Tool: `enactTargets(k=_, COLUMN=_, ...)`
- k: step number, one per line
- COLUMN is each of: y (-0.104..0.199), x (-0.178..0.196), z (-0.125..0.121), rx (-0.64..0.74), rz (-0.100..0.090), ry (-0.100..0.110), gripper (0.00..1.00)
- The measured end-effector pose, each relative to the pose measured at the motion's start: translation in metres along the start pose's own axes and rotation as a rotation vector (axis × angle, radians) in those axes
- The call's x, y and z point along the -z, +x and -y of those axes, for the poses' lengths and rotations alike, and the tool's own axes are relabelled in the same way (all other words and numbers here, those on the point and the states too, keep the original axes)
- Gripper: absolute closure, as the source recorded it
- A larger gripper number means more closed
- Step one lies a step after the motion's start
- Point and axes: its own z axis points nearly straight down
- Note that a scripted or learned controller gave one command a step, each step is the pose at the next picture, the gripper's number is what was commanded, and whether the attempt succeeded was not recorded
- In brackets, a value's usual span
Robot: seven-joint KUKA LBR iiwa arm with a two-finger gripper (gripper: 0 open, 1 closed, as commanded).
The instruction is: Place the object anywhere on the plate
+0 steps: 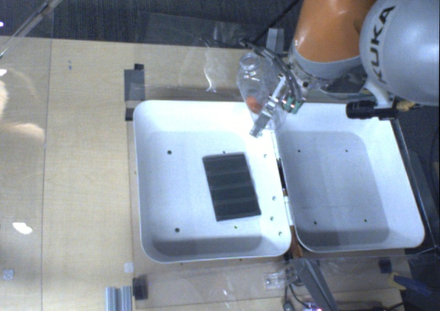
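Camera view: a dark ribbed rectangular plate [232,186] is seen mid-frame in the left white bin [155,165]. A small orange object [254,104] is seen by the gripper [265,120] (claw state cannot be told); transport toward the plate is judged next.

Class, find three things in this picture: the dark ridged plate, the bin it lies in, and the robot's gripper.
dark ridged plate [232,186], camera view, centre of its ribbed top.
left white bin [165,131], camera view, bare floor near its far-left corner.
gripper [260,126], camera view, its tip above the bins' shared edge.
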Motion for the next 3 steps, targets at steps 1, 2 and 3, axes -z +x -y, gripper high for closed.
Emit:
enactTargets(k=1, y=-0.001, x=0.012, z=-0.001, rx=-0.002, rz=0.005, ry=-0.005, gripper=1.0)
enactTargets(k=2, y=-0.002, x=0.023, z=-0.003, rx=-0.003, rz=0.01, ry=-0.011, gripper=1.0)
enactTargets(k=3, y=0.047, x=0.002, z=0.026, rx=0.215, rz=-0.015, ry=0.012, gripper=1.0)
